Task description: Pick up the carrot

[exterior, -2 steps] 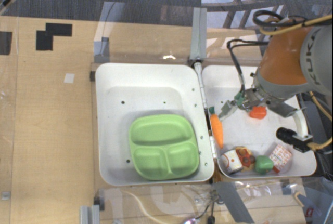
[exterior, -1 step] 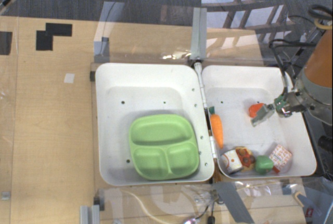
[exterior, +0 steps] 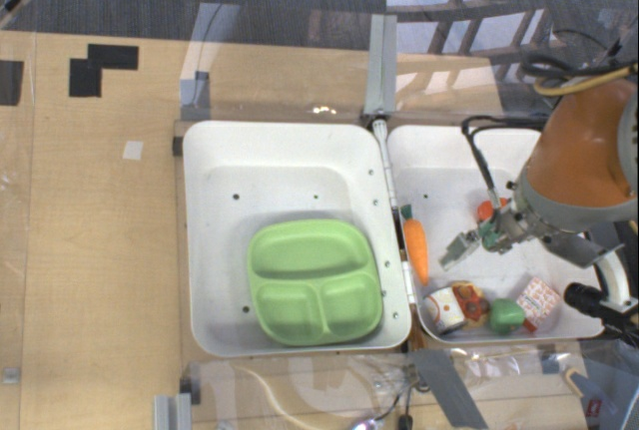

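Toys (exterior: pixel 486 308) crowd the right bin's near edge as the claw (exterior: pixel 471 245), jaws apart and empty, hangs just right of the carrot (exterior: pixel 415 249), which lies lengthwise along the bin's left wall.

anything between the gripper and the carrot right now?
Nothing visible. The gripper hangs over bare bin floor, with the carrot just to its left against the right bin's left wall. The small toys lie nearer the front edge.
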Controlling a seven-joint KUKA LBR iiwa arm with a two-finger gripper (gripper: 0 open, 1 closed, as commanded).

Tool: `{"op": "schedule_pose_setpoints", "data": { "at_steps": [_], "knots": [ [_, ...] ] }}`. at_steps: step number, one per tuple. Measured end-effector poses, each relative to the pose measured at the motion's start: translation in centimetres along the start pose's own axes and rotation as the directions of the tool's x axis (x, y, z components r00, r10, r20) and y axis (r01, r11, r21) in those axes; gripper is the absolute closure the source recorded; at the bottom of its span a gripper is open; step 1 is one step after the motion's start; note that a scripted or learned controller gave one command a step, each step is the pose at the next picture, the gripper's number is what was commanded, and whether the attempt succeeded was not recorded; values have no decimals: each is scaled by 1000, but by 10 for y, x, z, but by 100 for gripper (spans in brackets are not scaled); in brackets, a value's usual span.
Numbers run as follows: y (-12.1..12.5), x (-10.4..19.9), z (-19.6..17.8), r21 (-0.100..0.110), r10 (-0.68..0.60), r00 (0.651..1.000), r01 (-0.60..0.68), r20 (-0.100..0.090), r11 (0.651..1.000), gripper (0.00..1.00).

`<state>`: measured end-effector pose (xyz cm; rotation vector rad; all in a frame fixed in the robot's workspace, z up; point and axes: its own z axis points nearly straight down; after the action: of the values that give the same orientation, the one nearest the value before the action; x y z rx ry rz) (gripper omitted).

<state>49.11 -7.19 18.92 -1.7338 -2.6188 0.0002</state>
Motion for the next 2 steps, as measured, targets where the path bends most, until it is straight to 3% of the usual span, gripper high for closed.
{"op": "schedule_pose_setpoints", "data": {
  "at_steps": [1, 2],
  "knots": [
    [32, 48, 7, 0, -103, 995, 103, 0, 995, 0],
    [34, 47, -1, 0, -103, 995, 103, -1, 995, 100]
  ]
}}
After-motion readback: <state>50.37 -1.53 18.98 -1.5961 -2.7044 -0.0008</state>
